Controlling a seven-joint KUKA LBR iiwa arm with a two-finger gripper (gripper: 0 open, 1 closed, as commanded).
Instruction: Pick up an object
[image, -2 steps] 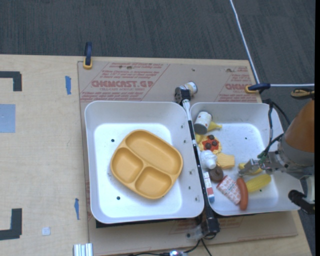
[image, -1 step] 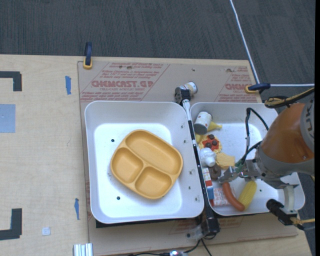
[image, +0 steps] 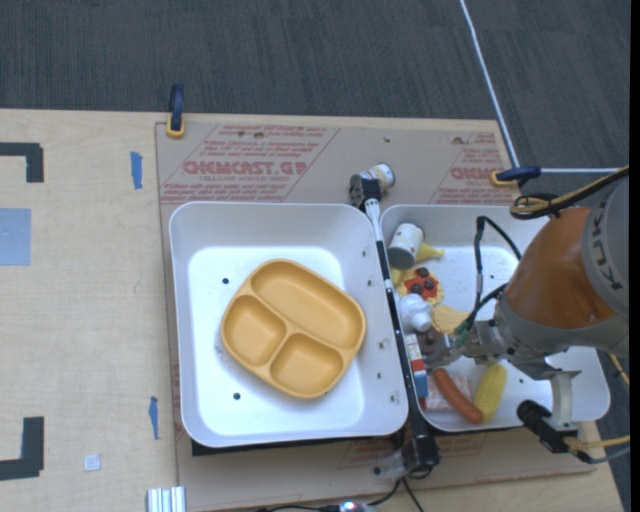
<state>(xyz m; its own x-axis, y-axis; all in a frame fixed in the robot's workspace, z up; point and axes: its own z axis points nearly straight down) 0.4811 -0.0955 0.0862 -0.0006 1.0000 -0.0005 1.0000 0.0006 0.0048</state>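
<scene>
Clearly the layout serves a sorting routine: two shallow white bins sit side by side on the surface, the left bin (image: 190, 300) carrying a single yellow divided plate (image: 292, 328) with three compartments, lying flat near its middle, while the right bin (image: 590, 395) gathers the small things to be picked. These crowd along that bin's left wall, probably because they slide or are dropped there, which leaves little room beside them. Counting what can be made out: one red sausage (image: 455, 397) lying at a slant near the front corner, one yellow corn cob (image: 491, 389) just beside it on the right, one white cup-like piece (image: 406, 240) toward the back, one small item with red and dark berries (image: 423, 286), and a white lump (image: 416, 318) below that; a few pale yellow pieces lie among them, too jumbled to count. The arm (image: 565, 285) reaches in from the right and hangs over the right bin, its end effector (image: 447, 348) low among the clutter just behind the sausage. How its fingers stand I cannot tell, and nothing is visibly held. Any toy in the right bin would do as the task's object; the sausage and corn cob lie nearest.
</scene>
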